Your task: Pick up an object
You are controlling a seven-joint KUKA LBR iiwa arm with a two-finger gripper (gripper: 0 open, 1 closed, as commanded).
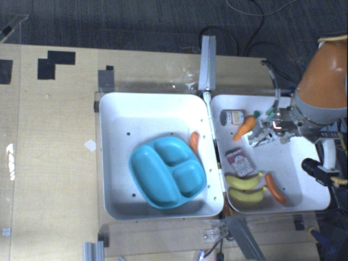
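Now hand (262, 136) low, just beside carrot (245, 127)

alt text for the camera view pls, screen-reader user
The gripper hangs low in the right bin, just beside a carrot, with a small jar, packet, bananas and a sausage around it. The left bin holds a blue divided plate and an orange piece.

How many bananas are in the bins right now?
2, both in the right bin near its front edge: one banana lies just behind the other banana, beside a sausage. None seems hidden.
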